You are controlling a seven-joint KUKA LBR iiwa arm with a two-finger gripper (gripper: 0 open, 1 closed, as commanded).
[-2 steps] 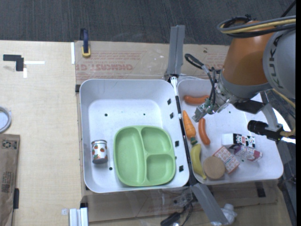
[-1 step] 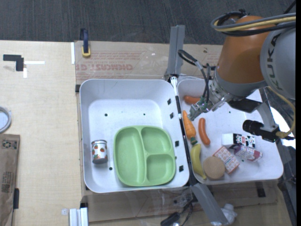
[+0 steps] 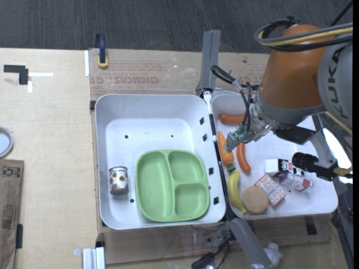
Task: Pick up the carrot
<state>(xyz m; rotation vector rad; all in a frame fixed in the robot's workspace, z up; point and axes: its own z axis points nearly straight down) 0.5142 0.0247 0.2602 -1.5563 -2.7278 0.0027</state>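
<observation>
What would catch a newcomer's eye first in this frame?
The bulky orange-banded arm dominates the upper right, its gripper low over the right bin, close above the carrot by that bin's left wall. Next comes the green divided plate filling much of the left bin, with a small can standing to its left.

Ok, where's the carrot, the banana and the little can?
carrot (image 3: 225,150): camera view, middle of its orange body.
banana (image 3: 234,190): camera view, middle of its yellow curve.
can (image 3: 118,180): camera view, its printed side.
</observation>
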